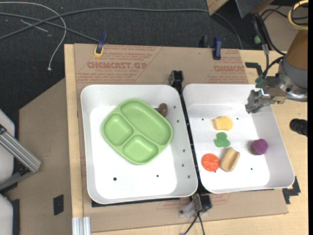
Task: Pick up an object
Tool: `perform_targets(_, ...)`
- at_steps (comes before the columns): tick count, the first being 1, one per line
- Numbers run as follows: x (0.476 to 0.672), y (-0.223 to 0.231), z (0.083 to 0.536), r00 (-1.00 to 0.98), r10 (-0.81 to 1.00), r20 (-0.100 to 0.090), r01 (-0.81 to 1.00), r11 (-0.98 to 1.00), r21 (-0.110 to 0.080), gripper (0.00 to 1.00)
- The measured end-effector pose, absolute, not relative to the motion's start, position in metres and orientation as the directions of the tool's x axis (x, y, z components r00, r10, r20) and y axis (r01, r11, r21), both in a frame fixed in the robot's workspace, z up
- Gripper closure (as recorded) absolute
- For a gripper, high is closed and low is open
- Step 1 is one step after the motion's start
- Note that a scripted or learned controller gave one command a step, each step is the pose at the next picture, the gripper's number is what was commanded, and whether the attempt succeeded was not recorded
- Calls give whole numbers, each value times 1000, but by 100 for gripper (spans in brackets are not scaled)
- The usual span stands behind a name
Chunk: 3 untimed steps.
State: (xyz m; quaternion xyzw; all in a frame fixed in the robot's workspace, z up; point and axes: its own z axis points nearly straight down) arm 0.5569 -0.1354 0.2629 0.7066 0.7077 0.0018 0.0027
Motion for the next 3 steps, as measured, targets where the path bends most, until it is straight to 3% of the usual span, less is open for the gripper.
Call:
perform_targets(2, 553, -34, 266, -6, 1000, 3, 1000, 6, -2, 100)
perform_targets(3, 545, 18, 245, -6, 1000, 3, 1000, 6, -4, 100)
